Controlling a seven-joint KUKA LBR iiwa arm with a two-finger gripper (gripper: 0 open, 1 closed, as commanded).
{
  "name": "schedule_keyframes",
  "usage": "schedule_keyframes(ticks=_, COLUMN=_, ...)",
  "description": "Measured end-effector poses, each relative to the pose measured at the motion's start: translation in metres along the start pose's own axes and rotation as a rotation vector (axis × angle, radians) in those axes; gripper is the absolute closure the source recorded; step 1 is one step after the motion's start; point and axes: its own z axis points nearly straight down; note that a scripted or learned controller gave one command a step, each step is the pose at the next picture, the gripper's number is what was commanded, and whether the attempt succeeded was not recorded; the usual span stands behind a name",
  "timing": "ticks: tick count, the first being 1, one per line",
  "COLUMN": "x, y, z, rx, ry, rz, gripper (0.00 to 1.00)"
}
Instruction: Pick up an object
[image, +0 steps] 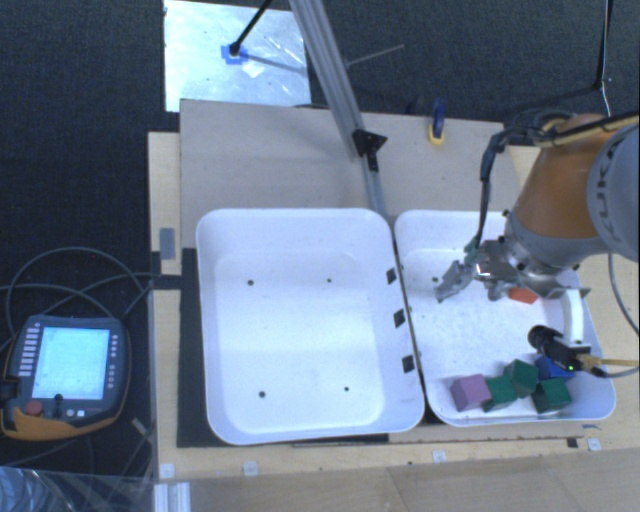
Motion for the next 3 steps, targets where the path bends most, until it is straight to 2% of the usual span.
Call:
schedule_keyframes(ticks=1, x=-0.01, y=0.001, z=0.055, rx=0.0, ry=0.0, rz=0.0, gripper=0.0)
schedule_keyframes(ticks=2, x=-0.01, y=0.003, z=0.041, rx=-0.007, ry=0.001, rz=-0.002, gripper=1.0)
schedule_keyframes(ticks=3, x=-0.014, y=0.005, z=-0.004, rx=-0.01, ry=-0.001, rz=-0.002, gripper=1.0)
